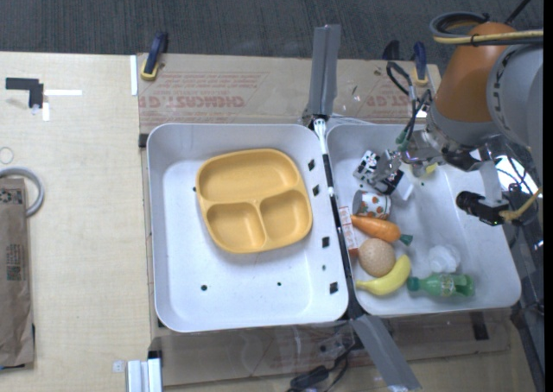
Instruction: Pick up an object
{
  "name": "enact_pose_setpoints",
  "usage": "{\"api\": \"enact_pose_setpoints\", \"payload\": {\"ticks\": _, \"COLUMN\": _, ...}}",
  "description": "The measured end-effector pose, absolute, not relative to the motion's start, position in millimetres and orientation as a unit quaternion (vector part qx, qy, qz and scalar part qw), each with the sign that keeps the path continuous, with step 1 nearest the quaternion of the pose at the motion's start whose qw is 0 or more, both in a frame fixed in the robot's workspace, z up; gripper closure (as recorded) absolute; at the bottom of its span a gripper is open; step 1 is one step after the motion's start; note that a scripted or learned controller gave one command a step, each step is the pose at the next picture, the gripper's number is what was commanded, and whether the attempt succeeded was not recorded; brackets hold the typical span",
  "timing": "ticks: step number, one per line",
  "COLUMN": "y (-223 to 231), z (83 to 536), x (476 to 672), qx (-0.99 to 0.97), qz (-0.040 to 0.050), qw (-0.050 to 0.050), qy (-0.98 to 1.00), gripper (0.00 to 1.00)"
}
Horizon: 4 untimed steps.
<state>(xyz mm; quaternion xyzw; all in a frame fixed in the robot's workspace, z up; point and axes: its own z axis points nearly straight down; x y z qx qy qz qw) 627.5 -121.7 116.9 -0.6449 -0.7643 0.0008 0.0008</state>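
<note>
My gripper (381,172) hangs low over the upper left part of the right bin (484,235), reaching in from the right. Just below it sits a small white object with orange spots (372,204). Further toward the front lie an orange carrot (377,228), a tan round egg-like object (376,256), a yellow banana (388,278) and a green bottle (441,285) on its side. A clear plastic piece (442,256) rests beside the bottle. I see nothing held in the gripper.
The left bin (173,278) holds a yellow divided plate (255,200). A grey divider bar (325,79) runs between the bins. Blue clamps (155,55) sit at the back edge. Cables (501,200) hang at the right.
</note>
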Motion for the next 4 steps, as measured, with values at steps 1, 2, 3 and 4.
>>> {"api": "enact_pose_setpoints", "payload": {"ticks": 1, "y": -101, "z": 91, "x": 616.8, "qx": -0.646, "qz": 0.0008, "qw": 0.000, "qy": -0.764, "gripper": 0.00}}
{"api": "enact_pose_setpoints", "payload": {"ticks": 2, "y": -121, "z": 92, "x": 552.4, "qx": -0.648, "qz": 0.0005, "qw": 0.000, "qy": -0.762, "gripper": 0.00}}
{"api": "enact_pose_setpoints", "payload": {"ticks": 3, "y": -69, "z": 191, "x": 564.1, "qx": -0.631, "qz": 0.0005, "qw": 0.000, "qy": -0.775, "gripper": 0.00}}
{"api": "enact_pose_setpoints", "payload": {"ticks": 4, "y": -70, "z": 200, "x": 564.8, "qx": -0.632, "qz": 0.0007, "qw": -0.001, "qy": -0.775, "gripper": 1.00}}
